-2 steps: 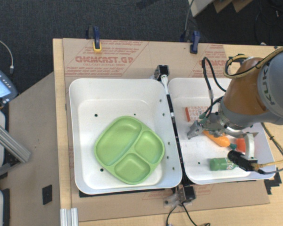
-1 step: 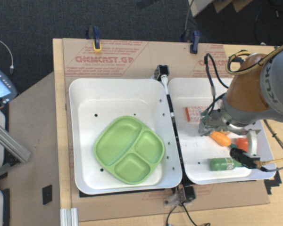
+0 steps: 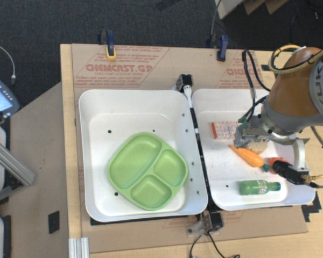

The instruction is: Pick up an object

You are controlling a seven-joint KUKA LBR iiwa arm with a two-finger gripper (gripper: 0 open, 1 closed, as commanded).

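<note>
Gripper [image 3: 249, 139] low in right bin [image 3: 226, 195], jaw state can't tell; carrot [image 3: 247, 156] just below it, nothing lifted yet, grasp + lift still left.

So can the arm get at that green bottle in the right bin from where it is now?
Probably yes: the green bottle lies alone near the right bin's front wall, nothing on it, and the gripper hangs over the carrot close by.

The arm [image 3: 296, 90] is cut off at the right edge; its wrist hides part of the right bin [image 3: 220, 192]; the gripper [image 3: 251, 140] is blurred.
</note>
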